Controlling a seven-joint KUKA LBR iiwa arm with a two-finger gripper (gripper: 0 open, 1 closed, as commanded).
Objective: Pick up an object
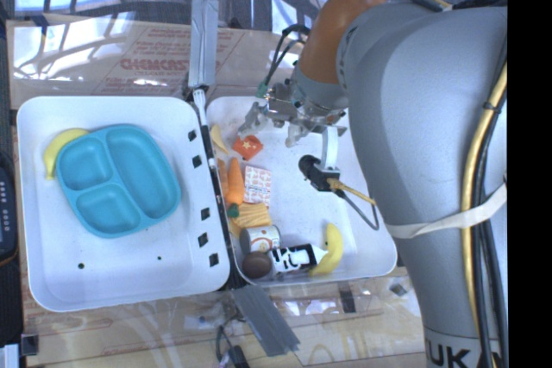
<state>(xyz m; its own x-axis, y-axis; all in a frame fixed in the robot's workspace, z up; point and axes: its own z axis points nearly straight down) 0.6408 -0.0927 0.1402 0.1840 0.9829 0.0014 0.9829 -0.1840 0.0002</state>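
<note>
Arm (431, 142): nearest you. End effector (278, 118): spread, holding nothing, above red object (247, 146) in right bin (366, 258). Risk: your grasp snags crowded neighbours like the carrot (234, 180).

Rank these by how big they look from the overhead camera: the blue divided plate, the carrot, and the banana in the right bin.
1. Blue divided plate, by far the largest.
2 and 3. Carrot and banana look about alike in size, so I won't rank them.
</note>
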